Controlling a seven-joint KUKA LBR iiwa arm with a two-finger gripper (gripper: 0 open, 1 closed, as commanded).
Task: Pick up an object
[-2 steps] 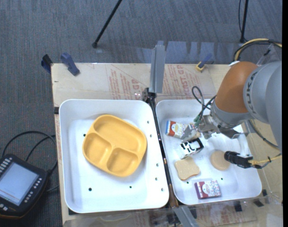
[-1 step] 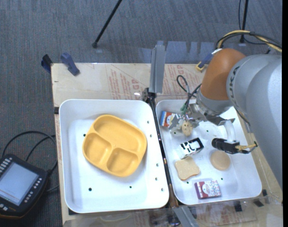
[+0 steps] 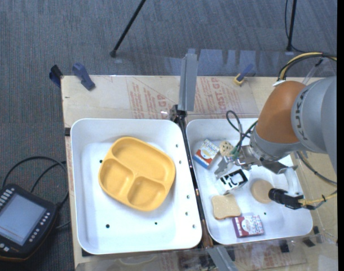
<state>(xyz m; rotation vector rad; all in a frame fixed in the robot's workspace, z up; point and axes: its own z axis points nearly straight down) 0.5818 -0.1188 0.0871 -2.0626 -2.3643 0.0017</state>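
Arm: your grey arm (image 3: 307,114) reaches in from the right, its orange band over the right bin (image 3: 296,224).
Gripper: you see the gripper (image 3: 231,165) low in the right bin's middle, just above a black-and-white item (image 3: 234,179) — whether it touches that item you cannot tell.
Gripper state: you cannot tell if it is released or clenched; nothing shows plainly held.
Right bin contents: a small blue, red and white carton (image 3: 206,153) lies near the bin's left wall; a pale die (image 3: 225,148) sits just beside it; a slice of toast (image 3: 225,206) lies toward the front; a dark red packet (image 3: 248,225) lies just right of the toast; a round tan piece (image 3: 261,191) sits near the gripper's right.
Left bin: the left bin (image 3: 87,145) holds a yellow sectioned tray (image 3: 137,173), tilted in plan — three compartments facing up.
Surface: both bins sit side by side on the surface (image 3: 127,97), touching along the middle.
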